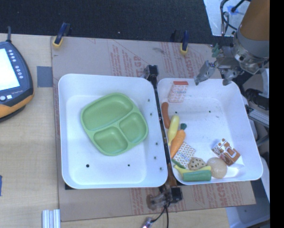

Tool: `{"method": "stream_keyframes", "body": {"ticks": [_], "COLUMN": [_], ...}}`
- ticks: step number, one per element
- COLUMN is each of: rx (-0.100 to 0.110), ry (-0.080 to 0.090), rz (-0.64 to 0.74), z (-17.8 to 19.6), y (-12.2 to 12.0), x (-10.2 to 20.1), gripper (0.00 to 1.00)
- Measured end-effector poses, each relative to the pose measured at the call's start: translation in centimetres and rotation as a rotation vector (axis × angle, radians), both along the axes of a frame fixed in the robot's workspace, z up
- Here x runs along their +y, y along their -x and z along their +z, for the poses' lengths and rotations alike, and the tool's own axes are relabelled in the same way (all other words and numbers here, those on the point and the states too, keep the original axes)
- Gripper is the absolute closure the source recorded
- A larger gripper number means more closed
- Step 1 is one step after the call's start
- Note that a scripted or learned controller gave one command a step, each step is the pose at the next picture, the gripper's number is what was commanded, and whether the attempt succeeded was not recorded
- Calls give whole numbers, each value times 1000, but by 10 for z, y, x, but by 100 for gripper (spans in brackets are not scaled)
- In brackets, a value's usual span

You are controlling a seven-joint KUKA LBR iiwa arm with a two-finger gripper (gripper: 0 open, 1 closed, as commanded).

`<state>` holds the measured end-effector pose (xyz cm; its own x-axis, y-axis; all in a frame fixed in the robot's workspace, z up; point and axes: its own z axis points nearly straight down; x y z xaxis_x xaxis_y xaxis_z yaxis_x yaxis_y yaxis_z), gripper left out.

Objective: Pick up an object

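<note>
Green bar [196,175], labelled packet [177,92], print unreadable; gripper [213,76] spread

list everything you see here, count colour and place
bins: 2, white, side by side on the bench
divided plate: 1, green, in the left bin
toy food: a small pile, orange, yellow, green, tan, along the right bin's left and near edges
card: 1, pale with a red top, far left corner of the right bin
pendant: 1, grey and orange, on the bench at left
clamps: 2, blue and yellow, far edge of the board
tool: 1, grey, fingers spread, above the right bin's far edge
</note>
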<state>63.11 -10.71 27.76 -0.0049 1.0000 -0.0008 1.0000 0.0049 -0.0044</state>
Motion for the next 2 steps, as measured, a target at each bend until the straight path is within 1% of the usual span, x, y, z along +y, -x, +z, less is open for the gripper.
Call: {"method": "stream_keyframes", "body": {"ticks": [1,2], "rx": [3,1], "ry": [0,2], "rz": [0,0], "z": [-87,-154], "y": [68,19], "x": [36,6], "gripper": [0,0]}}
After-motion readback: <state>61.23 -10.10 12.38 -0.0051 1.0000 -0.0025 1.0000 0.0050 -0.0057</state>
